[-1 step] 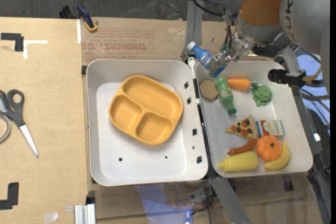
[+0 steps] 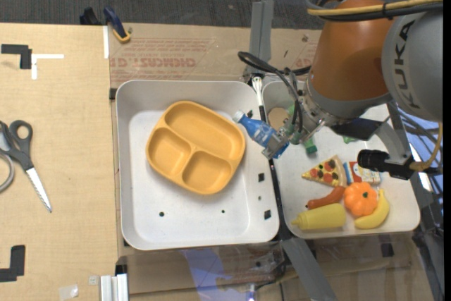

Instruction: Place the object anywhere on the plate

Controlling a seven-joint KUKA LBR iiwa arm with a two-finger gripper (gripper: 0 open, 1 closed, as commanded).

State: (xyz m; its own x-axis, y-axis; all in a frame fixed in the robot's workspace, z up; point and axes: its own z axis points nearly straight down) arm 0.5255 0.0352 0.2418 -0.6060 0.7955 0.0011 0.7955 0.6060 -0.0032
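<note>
Robot arm holding a small blue bottle beside a yellow plate.

The end effector is clamping a blue bottle, which is hanging tilted over the seam between the two white bins, just beside the right edge of the yellow three-compartment plate lying in the left bin. Toy pizza, an orange, a banana and a yellow mustard bottle are lying in the right bin.

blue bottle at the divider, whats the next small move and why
Probably carry it left. The blue bottle sits at the gripper, over the wall between the bins, its cap just short of the yellow plate. A short leftward shift should put it over a compartment.
</note>
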